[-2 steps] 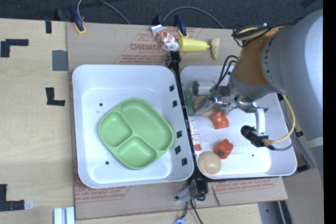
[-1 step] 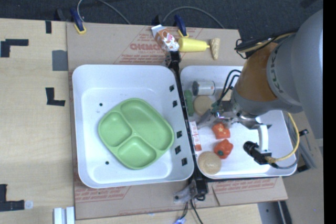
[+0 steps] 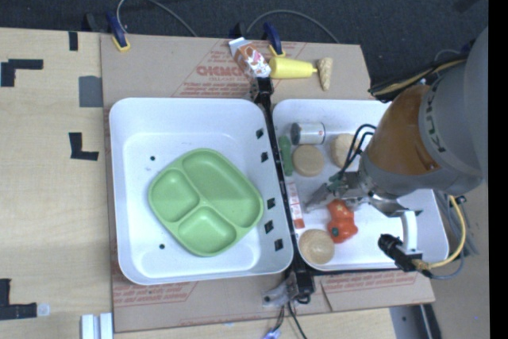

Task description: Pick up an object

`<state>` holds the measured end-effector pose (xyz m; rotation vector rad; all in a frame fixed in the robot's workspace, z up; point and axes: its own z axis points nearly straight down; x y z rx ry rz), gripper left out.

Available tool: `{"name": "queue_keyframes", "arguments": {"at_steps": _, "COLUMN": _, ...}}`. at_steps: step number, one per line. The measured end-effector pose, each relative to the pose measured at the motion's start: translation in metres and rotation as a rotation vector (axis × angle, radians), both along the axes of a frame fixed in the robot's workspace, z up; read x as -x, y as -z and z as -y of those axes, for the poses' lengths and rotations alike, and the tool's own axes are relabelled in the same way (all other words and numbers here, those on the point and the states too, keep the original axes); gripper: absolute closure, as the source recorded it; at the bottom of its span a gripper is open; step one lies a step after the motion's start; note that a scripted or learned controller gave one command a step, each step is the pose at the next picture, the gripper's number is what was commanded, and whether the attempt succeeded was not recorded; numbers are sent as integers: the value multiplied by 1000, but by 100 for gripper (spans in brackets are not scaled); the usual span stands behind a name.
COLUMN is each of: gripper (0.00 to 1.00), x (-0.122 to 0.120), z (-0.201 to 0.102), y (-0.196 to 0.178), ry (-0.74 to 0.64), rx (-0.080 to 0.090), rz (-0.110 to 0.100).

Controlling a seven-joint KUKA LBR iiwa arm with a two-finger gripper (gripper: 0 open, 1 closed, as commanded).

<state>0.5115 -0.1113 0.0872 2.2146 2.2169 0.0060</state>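
Jaws hidden; gripper (image 3: 337, 190) above red object (image 3: 342, 221)

We note the arm (image 3: 432, 139) runs off the right edge and covers the right part of the right bin (image 3: 361, 256). The gripper (image 3: 347, 188) sits under the wrist; its grasp cannot be read. The tan round piece (image 3: 343, 147) is half hidden. Print on the small packet (image 3: 249, 57) is too small to read.
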Motion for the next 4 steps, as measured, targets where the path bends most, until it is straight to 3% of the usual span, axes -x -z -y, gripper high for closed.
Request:
{"name": "queue_keyframes", "arguments": {"at_steps": 1, "gripper": 100, "x": 0, "z": 1, "y": -10, "ry": 1, "rx": 2, "rz": 0}}
{"name": "queue_keyframes", "arguments": {"at_steps": 2, "gripper": 0, "x": 0, "z": 1, "y": -9, "ry": 1, "rx": 2, "rz": 0}}
{"name": "queue_keyframes", "arguments": {"at_steps": 3, "gripper": 100, "x": 0, "z": 0, "y": -19, "ry": 0, "rx": 1, "rz": -2}}
{"name": "queue_keyframes", "arguments": {"at_steps": 4, "gripper": 100, "x": 22, "z": -46, "y": -159, "ry": 0, "rx": -3, "rz": -7}}
